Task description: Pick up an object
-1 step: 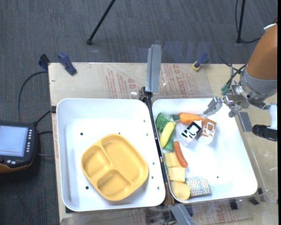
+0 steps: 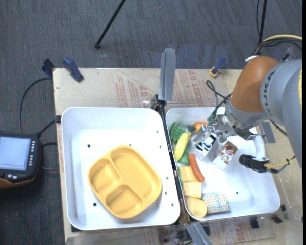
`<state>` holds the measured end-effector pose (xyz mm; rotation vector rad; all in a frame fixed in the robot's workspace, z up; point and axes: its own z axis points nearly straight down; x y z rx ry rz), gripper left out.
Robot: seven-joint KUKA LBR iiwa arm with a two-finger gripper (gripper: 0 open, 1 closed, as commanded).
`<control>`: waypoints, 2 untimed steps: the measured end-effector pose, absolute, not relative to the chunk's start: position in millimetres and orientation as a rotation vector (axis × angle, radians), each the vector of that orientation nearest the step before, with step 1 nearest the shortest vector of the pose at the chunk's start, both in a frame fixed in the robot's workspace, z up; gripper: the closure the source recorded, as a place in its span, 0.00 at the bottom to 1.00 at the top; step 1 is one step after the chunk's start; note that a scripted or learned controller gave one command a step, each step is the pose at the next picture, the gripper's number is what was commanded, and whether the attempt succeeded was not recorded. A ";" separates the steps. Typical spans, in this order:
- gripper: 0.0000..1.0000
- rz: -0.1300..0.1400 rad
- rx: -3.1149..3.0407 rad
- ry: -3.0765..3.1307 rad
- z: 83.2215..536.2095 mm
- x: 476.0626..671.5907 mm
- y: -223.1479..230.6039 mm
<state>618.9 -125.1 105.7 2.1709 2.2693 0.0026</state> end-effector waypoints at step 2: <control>0.00 -0.005 1.999 2.413 91.4 644.7 -98.9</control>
